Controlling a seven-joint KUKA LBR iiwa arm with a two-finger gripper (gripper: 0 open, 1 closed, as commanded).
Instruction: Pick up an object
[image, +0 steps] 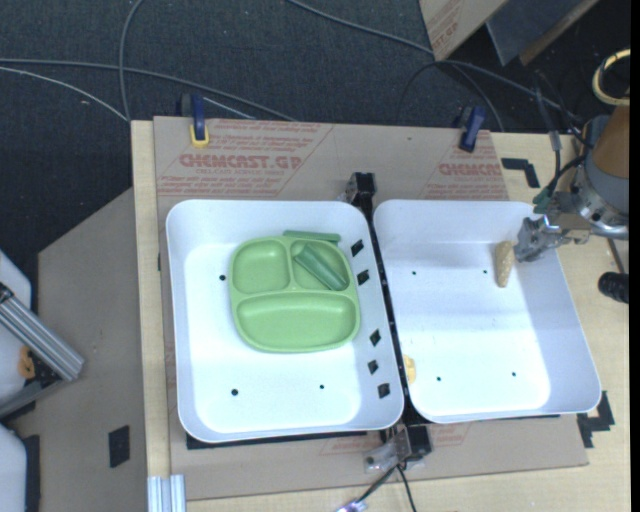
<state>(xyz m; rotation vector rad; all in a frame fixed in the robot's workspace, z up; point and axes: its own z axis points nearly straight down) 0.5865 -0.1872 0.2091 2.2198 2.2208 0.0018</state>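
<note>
A small tan oblong object (504, 266) is in the right bin (480, 390), near its far right corner. My gripper (528, 245) is just to the right of it and slightly above, at the bin's right rim, touching or nearly touching the object's upper end. The grey arm (605, 190) reaches in from the right edge. In the left bin (280, 410) lies a green divided plate (295, 318), with a darker green piece (322, 265) in its upper right compartment.
A tiny yellow bit (409, 371) sits at the divider between the bins, toward the front. Black clips (361, 187) hold the bins together at the middle. Blue clamps (199, 128) pin the cardboard sheet at the back. Cables run over the dark floor behind.
</note>
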